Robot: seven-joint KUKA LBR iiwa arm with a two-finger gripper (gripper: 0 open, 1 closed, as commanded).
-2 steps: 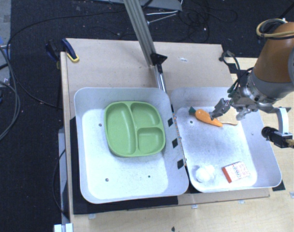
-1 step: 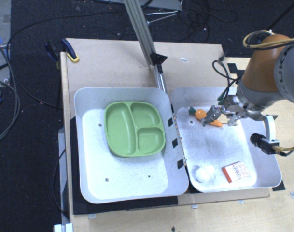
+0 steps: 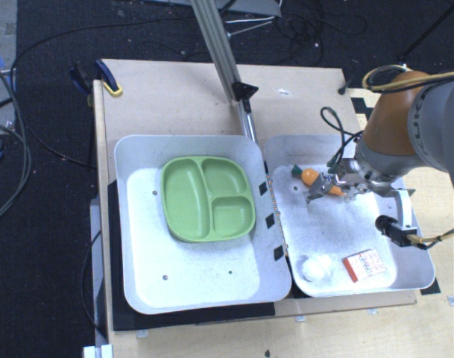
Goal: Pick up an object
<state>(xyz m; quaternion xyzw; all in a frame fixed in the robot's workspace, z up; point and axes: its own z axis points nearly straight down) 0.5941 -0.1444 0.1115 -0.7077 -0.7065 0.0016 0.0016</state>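
Orange object (image 3: 309, 176) lies just beside the pincer (image 3: 325, 190), whose state I cannot tell.

Around the green divided plate (image 3: 209, 198), open floor of the left bin (image 3: 137, 274) on its left and below it: plenty of passing room there. Little room between plate and bin wall above; on the right, only a narrow strip before the shared bin walls. Beyond those walls, further right of the plate, the right bin (image 3: 346, 222): crowded along the top by the gripper (image 3: 321, 190) and grey arm (image 3: 405, 136), with a small orange object (image 3: 309, 176) just beside the fingertips. Bare floor through the middle. Lower down, a white lump (image 3: 317, 268) and a red box (image 3: 363, 265), near each other, a gap between.
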